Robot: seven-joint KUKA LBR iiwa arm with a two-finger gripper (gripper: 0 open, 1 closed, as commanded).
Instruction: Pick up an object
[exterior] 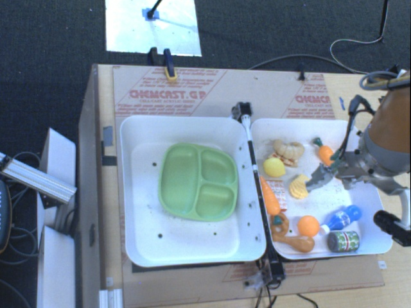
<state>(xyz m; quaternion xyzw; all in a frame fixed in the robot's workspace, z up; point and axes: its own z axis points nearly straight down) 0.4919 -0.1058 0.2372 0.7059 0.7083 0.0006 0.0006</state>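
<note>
Reaching gripper (319,178) low over right bin (379,201).

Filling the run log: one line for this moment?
arm: over right bin | gripper: beside yellow toy, holding nothing | green tray: left bin

We see two bins side by side on the table (192,85): the left bin (138,172) holds a divided tray (198,181), the right bin (379,236) a scatter of toy foods, a bottle (340,219) and a can (343,240) at its near edge.
</note>
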